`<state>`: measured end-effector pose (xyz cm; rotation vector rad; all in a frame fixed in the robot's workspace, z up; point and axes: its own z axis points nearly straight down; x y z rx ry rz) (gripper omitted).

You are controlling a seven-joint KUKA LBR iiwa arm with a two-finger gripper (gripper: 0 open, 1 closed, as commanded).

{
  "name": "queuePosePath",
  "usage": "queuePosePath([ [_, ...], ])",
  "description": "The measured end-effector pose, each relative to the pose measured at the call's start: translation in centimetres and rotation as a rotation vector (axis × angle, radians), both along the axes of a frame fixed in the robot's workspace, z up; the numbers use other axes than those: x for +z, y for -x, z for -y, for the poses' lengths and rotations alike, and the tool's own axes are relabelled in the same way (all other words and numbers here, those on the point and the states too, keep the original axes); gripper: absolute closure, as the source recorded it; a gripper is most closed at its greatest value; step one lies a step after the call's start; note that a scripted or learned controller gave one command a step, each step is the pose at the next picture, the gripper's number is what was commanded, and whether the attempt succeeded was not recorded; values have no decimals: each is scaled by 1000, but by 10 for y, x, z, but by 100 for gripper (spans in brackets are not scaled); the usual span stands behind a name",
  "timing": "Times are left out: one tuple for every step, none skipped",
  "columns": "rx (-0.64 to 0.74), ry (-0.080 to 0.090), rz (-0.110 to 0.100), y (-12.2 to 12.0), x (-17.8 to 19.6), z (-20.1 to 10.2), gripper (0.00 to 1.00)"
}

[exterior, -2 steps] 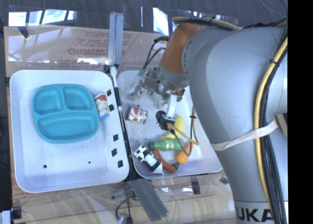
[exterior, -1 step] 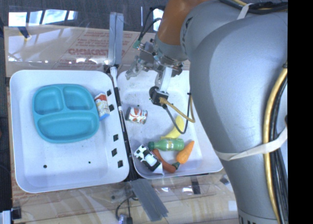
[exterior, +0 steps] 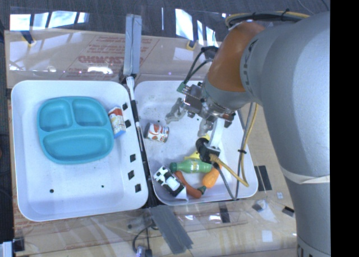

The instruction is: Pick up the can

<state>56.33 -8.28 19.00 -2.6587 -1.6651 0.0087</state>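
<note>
Overhead, the grey arm [exterior: 280, 82] spans the right bin [exterior: 235, 186]; the left bin [exterior: 22, 155] holds a blue divided plate [exterior: 76, 129]. Its jaws [exterior: 188, 113] hang apart, gripping nothing. Just left of them (on its side) lies the can [exterior: 157, 132].

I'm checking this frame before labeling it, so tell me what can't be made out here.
- Gripper: from the camera view its fingers blur into the wrist hardware, so open or shut is unclear.
- Can: lying in the right bin; its label is too small to read.
- Small carton beside the blue divided plate: print unreadable.
- Toy pile around the green bottle: pieces overlap, and cables cross them.
</note>
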Motion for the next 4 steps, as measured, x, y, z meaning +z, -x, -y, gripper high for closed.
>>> queuePosePath([
  [49,-1,2,-16,-85,11,0],
  [-8,-1,0,35,-101,10,0],
  [-5,0,-2,36,-92,11,100],
  [-98,0,1,33,0,-60,100],
])
